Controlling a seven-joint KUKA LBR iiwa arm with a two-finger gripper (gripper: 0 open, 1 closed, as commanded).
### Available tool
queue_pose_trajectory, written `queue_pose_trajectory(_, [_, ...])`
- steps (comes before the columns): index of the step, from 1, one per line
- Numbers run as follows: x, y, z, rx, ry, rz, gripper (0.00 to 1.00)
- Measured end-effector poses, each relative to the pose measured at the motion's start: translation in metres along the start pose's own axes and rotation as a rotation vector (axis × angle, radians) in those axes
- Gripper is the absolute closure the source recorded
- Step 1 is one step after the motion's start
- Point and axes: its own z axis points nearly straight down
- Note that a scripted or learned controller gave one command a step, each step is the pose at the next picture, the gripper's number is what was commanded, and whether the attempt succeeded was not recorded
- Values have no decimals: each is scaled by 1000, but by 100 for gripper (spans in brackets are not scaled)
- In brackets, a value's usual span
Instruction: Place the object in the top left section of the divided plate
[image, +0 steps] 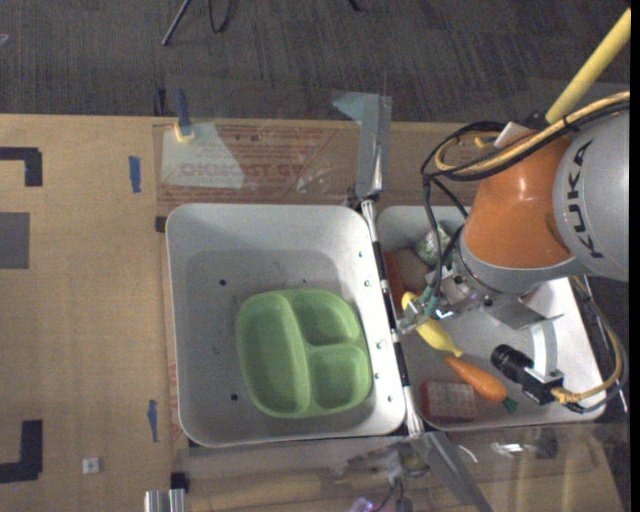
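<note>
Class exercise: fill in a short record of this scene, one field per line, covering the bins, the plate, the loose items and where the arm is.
left bin: holds the green divided plate
plate sections: three, nothing in them
right bin: holds a carrot, a yellow banana-like item, a flat packet
arm: grey and orange, over the right bin
gripper: low near the bins' shared wall, beside the yellow item
grip state: cannot tell

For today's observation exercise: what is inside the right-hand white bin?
The right bin holds a yellow banana-like toy, an orange carrot, a flat reddish packet and a reddish item near the divider. The arm covers the bin's upper part, hiding whatever lies beneath.
</note>
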Motion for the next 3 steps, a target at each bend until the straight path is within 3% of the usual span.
queue_pose_trajectory(1, [38, 32, -23, -3, -2, -69, 100])
queue_pose_trajectory(2, [19, 6, -117, -2, -2, -78, 100])
queue_pose_trajectory(3, [-4, 11, -8, 0, 0, -135, 100])
